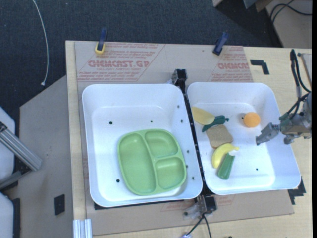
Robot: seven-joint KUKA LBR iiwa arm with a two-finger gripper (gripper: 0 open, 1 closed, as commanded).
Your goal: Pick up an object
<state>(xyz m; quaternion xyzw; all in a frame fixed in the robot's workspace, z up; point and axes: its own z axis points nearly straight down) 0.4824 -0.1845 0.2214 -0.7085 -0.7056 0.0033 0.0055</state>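
Observation:
The right bin [262,177] holds several small things. An orange ball [251,119] lies toward its right side. A pale yellow wedge [201,115] touches a teal piece [216,120] at the bin's left. Just below them lies a brown bread slice [219,136], and below that a yellow banana [220,154] rests against a green bottle [225,166]. My gripper [264,135] reaches in over the bin's right rim, low, slightly right of and below the orange ball, and apart from it. Nothing shows in its grasp.
The left bin [99,108] carries a green divided plate [151,161]. A black clip [179,76] sits where the two bins meet at the back. Cables and arm hardware [299,118] crowd the bench's right edge. Blue clamps [220,42] hold the board at the back.

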